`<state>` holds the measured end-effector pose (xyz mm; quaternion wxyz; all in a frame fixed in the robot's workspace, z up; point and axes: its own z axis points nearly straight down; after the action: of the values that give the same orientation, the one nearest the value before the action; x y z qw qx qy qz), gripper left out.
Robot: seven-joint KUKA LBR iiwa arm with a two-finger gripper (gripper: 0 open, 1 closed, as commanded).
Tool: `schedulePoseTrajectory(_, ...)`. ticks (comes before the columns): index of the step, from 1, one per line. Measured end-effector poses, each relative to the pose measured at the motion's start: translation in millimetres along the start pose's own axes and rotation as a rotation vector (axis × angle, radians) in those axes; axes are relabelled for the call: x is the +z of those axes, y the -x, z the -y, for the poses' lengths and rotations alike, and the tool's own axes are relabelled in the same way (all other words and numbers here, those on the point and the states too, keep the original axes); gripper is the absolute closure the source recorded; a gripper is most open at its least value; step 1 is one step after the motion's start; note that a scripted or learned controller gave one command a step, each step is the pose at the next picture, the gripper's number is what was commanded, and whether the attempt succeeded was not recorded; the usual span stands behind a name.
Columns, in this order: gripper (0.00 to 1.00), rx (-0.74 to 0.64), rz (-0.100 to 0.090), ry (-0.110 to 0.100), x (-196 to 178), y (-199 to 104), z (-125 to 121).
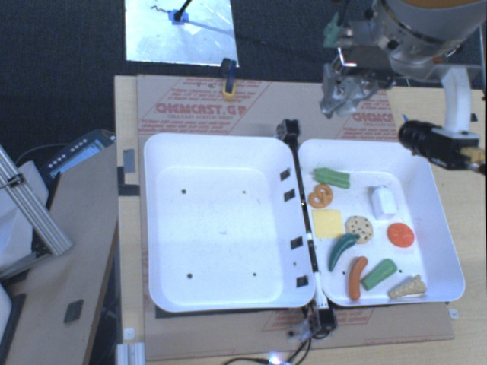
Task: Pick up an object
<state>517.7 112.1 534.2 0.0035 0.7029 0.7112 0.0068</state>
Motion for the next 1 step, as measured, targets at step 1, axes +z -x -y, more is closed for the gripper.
schedulePoseTrajectory(1,1.0,0.003,0.003,-0.009,-5.3,4.1,0.6)
